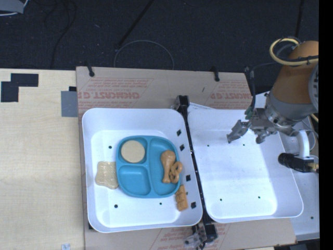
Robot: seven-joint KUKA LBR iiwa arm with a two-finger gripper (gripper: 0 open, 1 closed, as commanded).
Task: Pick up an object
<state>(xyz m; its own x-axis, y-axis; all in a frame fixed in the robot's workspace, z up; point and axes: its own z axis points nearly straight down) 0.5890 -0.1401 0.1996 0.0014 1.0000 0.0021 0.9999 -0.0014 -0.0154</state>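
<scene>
- Bench [41,155]: pale wood surface, stretches well off to the gripper's far side, past both bins.
- Cardboard sheet [156,90]: lies under the two bins, printed lettering on it, edge showing beyond the gripper.
- Arm [294,87]: grey with orange band, enters from the right edge, wrist directly behind the gripper.
- Right bin [281,212]: white, shallow; the gripper hangs over its upper part, floor beneath it bare.
- Left bin [104,220]: white, beside the right bin, across the black divider from the gripper; all candidate objects lie here.
- Blue tray [136,184]: three compartments, sits in the left bin, well apart from the gripper.
- Gripper [250,132]: two fingers spread apart, nothing between them; appears raised above the bin floor, though height is hard to judge.
- Round cracker-like disc [132,151]: in the tray's upper compartment, far from the gripper.
- Tan twisted piece [170,166]: in the tray's side compartment nearest the gripper.
- Pale toast-like piece [106,174]: on the bin floor, touching the tray's far edge.
- Small tan block [181,198]: just beside the tray's near lower corner.
- Progress, as a judgement: nothing grasped yet; crossing to the left bin, descent, closing and lifting all remain.
</scene>
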